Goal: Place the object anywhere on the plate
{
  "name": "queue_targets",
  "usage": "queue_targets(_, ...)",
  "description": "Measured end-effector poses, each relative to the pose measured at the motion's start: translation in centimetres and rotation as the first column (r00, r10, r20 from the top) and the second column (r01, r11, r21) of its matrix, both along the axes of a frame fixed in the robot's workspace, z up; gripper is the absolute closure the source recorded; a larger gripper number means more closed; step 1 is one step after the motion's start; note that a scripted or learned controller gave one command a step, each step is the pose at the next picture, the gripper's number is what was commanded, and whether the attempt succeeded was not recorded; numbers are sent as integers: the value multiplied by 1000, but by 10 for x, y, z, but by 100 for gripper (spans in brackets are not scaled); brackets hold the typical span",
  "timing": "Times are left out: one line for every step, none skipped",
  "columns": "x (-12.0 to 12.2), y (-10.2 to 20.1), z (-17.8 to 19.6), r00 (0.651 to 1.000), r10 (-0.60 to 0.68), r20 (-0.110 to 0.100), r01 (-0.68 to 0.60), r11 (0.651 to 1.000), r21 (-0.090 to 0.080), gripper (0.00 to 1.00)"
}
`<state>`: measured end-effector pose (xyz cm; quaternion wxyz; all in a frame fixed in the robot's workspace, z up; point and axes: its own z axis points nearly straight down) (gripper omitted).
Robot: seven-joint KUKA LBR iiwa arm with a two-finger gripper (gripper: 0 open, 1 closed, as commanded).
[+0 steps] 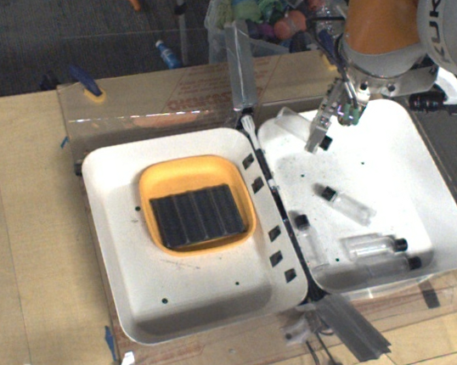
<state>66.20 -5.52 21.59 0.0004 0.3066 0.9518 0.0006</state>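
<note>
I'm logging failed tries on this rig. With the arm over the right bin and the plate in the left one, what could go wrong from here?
The clear vials are see-through and round, so the gripper may misjudge them or let one roll. The ridge between the bins could snag a low carry to the yellow plate.

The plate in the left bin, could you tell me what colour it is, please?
Orange-yellow; the plate carries a dark ribbed insert, as the camera view shows.

Glossy orange plastic plate (153, 183), smooth white bins (137, 308), seemingly clear plastic vials (374, 245).
</note>
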Motion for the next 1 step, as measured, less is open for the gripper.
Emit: queue_targets(-8,3,33,999,35,6,-35,999,-1,100)
